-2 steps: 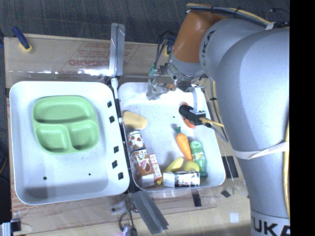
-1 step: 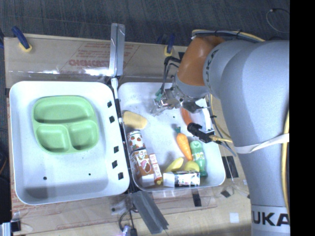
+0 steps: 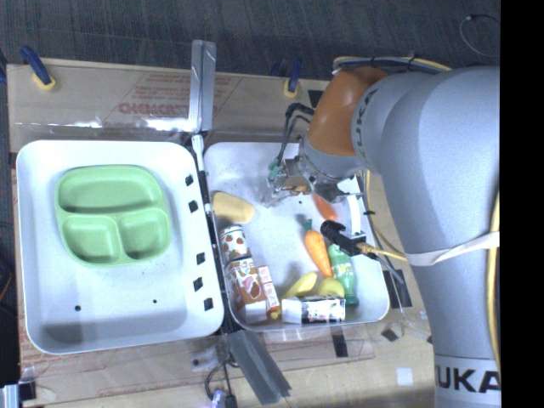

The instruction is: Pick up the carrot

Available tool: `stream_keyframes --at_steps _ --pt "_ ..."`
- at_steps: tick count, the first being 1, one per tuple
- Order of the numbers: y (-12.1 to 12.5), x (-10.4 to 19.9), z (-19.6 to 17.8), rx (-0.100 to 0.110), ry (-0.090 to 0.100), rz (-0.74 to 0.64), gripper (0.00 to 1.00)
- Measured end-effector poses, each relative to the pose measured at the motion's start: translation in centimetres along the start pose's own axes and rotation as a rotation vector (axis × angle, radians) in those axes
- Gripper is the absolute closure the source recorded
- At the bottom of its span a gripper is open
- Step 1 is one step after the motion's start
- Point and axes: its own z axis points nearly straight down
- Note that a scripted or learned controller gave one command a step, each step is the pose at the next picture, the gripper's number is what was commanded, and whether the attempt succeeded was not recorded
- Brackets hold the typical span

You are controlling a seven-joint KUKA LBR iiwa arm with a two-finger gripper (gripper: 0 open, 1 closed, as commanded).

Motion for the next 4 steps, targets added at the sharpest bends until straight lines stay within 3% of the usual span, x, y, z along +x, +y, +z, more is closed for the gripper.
stream_keyframes --at_steps 1,2,3,4 --pt "0.0 0.0 0.0 0.000 0.000 0.000 0.00" --pt "-10.3 -3.5 -1.2 -0.005 -0.002 0.003 0.00" --pt "-15.2 -6.2 0.0 -0.005 0.000 -0.058 0.00" --pt "-14.7 -6.3 -1.4 -0.018 -0.005 -0.063 1.00"
